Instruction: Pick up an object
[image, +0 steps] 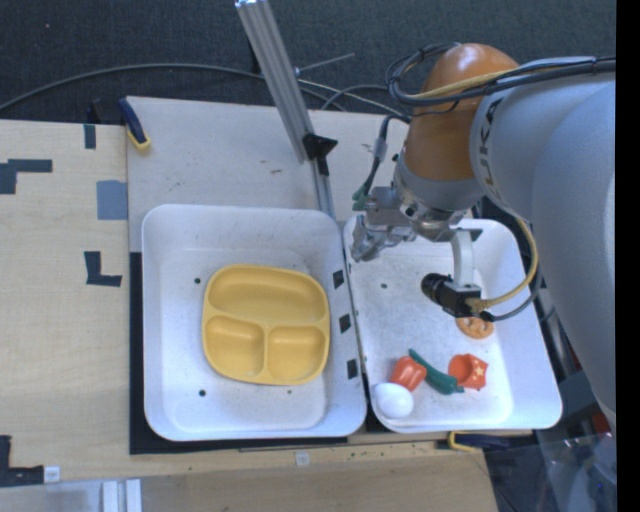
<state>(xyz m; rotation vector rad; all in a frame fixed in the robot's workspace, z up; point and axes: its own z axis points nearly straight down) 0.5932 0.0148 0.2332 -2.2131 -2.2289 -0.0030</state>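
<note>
White plastic makes both shallow bins on the bench (60, 330), and the camera view looks down on them at a slant. The left bin (160, 300) holds a yellow divided plate (266, 324), lying flat with its long side running left to right. The right bin (520, 400) holds the small things, all gathered at its near end: a white egg (392, 400) in the near left corner, a red-orange pepper (408, 373) just beside it, a green stalk-like piece (432, 372) lying on a diagonal from far left to near right, and an orange piece with a star mark (468, 371) at its right end. A flat orange disc (475, 326) lies a little farther back (partly under a black part of the arm).

The gripper (366, 243) hangs over the far left corner of the right bin, close to the wall between the two bins, and well apart from the toys. Whether the fingers are open or closed, I cannot tell; they are small and dark against the metal.

As I judge it, the task is at its beginning: nothing is lifted, and every object rests on a bin floor. Choosing a thing, coming down on it, and closing are all left to do. The green piece has the clearest long axis, so a grasp across that diagonal would suit it.
</note>
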